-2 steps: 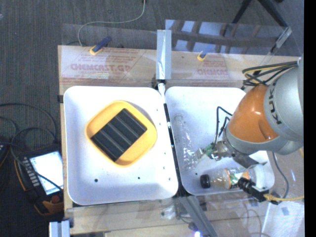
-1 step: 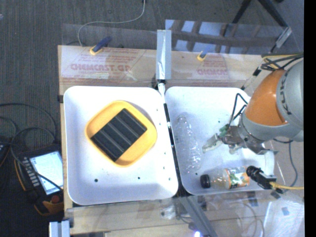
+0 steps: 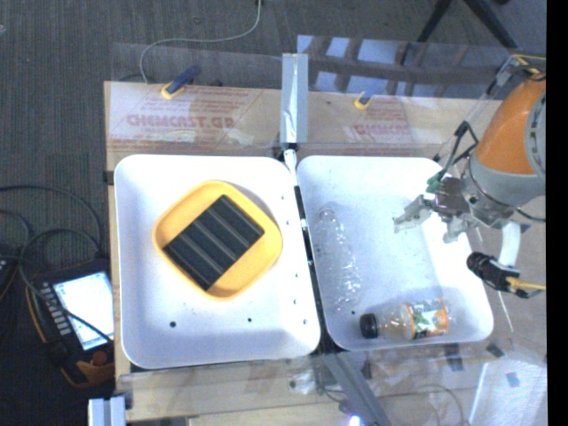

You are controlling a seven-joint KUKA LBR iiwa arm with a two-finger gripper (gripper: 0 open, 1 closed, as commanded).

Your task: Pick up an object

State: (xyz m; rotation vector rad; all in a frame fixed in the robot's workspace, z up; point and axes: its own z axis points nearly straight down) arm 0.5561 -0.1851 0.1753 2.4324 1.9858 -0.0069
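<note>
The left bin [image 3: 142,309] holds a yellow rounded object [image 3: 217,238] with a black ribbed top. In the right bin [image 3: 373,180], a clear crumpled plastic bottle [image 3: 337,256] lies along the left wall. A small bottle [image 3: 410,319] with a black cap and orange contents lies on its side near the front edge. My gripper [image 3: 433,223] hangs over the right side of the right bin, above and to the right of both bottles. Its fingers are spread open and hold nothing.
A metal strip [image 3: 294,96] stands at the back between the bins. A blue clamp [image 3: 180,81] and a yellow clamp [image 3: 362,101] grip the wooden board's far edge. A screen device [image 3: 75,304] and cables lie on the floor at left.
</note>
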